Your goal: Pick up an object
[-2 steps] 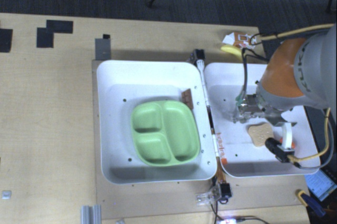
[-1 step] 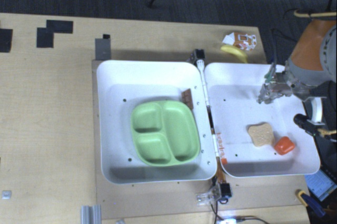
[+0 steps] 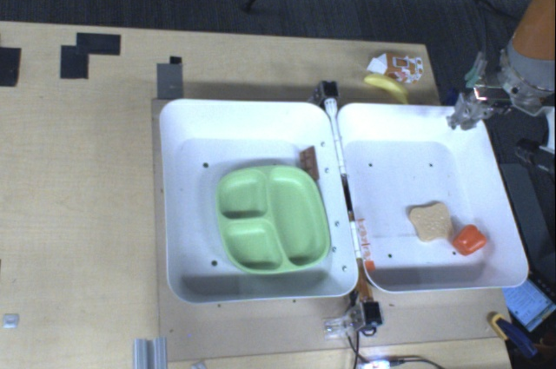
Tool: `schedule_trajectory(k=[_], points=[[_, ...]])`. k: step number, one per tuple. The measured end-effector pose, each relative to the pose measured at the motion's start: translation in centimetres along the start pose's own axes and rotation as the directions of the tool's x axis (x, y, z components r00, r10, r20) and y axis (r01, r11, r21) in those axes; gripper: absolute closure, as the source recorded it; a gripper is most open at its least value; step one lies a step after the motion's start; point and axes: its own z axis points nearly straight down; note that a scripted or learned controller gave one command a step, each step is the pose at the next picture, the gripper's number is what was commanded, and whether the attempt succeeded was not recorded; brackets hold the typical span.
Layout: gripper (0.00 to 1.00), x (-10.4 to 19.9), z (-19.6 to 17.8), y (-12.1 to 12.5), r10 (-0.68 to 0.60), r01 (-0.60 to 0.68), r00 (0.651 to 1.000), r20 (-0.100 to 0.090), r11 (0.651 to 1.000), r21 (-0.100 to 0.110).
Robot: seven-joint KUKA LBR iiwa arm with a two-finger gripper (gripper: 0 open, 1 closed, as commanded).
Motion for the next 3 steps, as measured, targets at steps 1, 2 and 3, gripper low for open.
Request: schedule_trajectory(k=[1, 2, 3], points=[[0.00, 0.0, 0.1, 0.0, 0.000, 0.000, 1.000, -0.001, 1.000, 0.002], [0.00, 5.0, 9.4, -5.0, 0.001, -0.001, 1.000, -0.004, 1.000, 0.008], [0.00, 12.5, 10.0, -7.2, 0.001, -0.001, 1.000, -0.003, 1.000, 0.001]])
